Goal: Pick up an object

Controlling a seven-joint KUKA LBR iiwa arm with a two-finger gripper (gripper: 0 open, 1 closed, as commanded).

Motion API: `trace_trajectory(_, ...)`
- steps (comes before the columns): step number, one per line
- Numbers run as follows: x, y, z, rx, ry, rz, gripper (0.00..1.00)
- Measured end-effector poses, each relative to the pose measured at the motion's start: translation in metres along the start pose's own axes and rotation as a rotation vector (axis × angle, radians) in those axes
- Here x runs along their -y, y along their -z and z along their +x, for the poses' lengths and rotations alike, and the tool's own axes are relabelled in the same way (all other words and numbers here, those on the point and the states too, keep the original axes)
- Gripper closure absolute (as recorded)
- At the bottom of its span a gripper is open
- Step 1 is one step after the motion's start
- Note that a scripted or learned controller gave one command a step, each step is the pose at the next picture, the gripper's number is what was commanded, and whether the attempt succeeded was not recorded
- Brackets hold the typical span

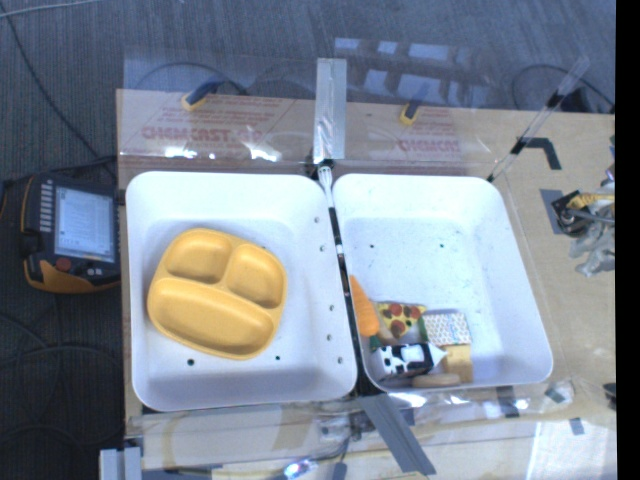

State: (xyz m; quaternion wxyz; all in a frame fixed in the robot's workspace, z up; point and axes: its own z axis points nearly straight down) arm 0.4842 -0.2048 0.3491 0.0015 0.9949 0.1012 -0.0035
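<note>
A yellow divided plate (217,290) lies in the left white bin (150,203). In the right white bin (480,218), several small things crowd the near left corner: an orange carrot-like piece (364,310), a pizza-printed box (400,321), a grey speckled block (447,324), a yellow block (458,351), a black-and-white cow-patterned toy (403,359) and a tan stick (440,377).
A teach pendant (68,233) with a lit screen sits on the floor left of the bins. A clear plastic shield (330,98) stands behind both bins. Cables and small fittings (585,218) lie on the bench at the right.
</note>
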Motion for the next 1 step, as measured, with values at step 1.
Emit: trace_trajectory(1, 0.0155, 0.0841, 0.0035, -0.002, 0.436, -0.002, 1.00)
